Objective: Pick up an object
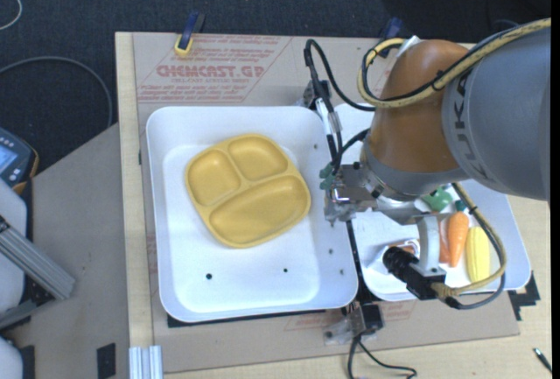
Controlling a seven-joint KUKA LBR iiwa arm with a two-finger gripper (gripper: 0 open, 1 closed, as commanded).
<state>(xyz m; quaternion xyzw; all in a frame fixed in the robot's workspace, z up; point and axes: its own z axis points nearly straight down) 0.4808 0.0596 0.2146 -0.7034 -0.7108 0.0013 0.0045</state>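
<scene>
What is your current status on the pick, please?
Arm over right bin. Carrot and yellow piece lying there, ungrasped. Yellow tray in left bin.

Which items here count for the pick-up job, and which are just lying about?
For the job:
- gripper
- carrot
- yellow corn-like item
- yellow divided plate
- left bin
- right bin

Lying about:
- yellow clamp
- cardboard sheet
- cables

Most of the right bin (512,268) is covered by the arm (455,119). The carrot (456,237) and yellow piece (478,255) beside the wrist are partly hidden.
</scene>
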